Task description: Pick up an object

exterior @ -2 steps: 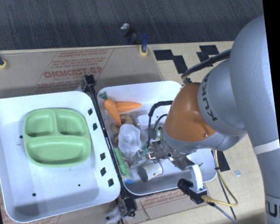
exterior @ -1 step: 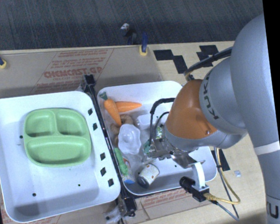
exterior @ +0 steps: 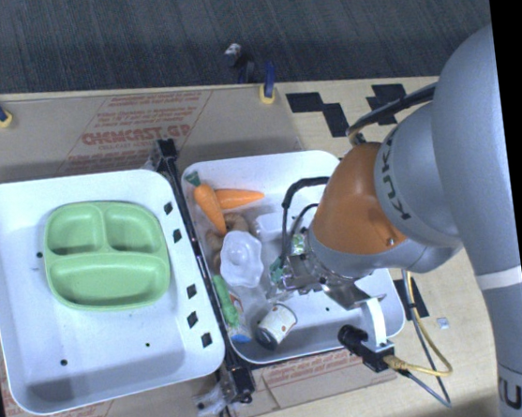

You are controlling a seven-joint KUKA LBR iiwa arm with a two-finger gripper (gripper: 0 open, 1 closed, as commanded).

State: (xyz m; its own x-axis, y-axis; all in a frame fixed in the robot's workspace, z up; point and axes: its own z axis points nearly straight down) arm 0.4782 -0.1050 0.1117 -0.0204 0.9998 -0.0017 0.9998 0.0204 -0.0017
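Dark ribbed floor around a cardboard-covered bench [exterior: 119, 126], with two shallow white bins side by side on it. In the left bin [exterior: 9, 309], just one thing — a green three-compartment tray [exterior: 106, 253], set toward the far half, with bare white floor near it on the near side and along the left wall. In the right bin [exterior: 265, 166], a crowded pile along the left wall: two carrots, one [exterior: 208, 206] pointing down the wall and one [exterior: 239, 196] lying crosswise, their tops touching; one clear crumpled plastic piece [exterior: 241, 258] just below them; one white cup with a dark opening [exterior: 275, 325] lying on its side near the front edge. Grey arm with its orange band [exterior: 356, 210] reaching in from the right, covering most of that bin's right half. Gripper [exterior: 292, 273] low over the bin's middle, just beside the plastic piece and above the cup — opening of its fingers impossible to tell, grasp likewise. Little open floor left, mainly a strip along the front rim.
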